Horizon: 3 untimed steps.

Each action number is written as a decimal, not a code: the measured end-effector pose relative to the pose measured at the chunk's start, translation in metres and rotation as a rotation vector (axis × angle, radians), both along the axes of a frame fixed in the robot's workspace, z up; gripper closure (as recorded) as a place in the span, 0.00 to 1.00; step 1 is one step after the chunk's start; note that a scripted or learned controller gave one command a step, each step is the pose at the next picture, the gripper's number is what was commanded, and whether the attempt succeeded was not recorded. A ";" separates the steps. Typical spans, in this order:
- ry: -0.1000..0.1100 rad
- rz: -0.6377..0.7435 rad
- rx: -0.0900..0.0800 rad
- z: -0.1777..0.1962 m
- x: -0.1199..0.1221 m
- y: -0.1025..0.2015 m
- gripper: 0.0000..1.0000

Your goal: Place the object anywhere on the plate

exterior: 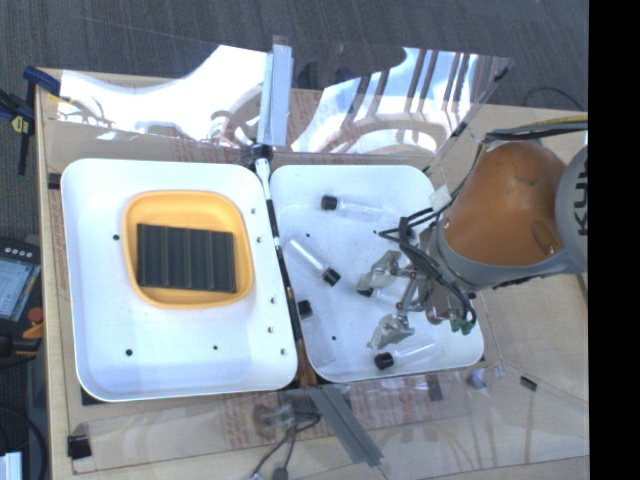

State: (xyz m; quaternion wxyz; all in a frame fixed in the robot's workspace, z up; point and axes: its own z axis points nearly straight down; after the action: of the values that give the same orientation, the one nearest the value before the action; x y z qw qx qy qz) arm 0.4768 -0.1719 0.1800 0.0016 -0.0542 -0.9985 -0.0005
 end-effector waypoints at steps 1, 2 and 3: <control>-0.002 0.306 0.000 -0.010 0.001 0.020 0.00; -0.005 0.484 -0.001 0.017 0.007 0.048 0.00; -0.005 1.007 0.001 0.028 0.009 0.096 0.00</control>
State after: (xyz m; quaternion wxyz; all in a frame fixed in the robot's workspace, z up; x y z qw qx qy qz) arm 0.4858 -0.0756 0.2077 -0.0006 0.4345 -0.9007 -0.0003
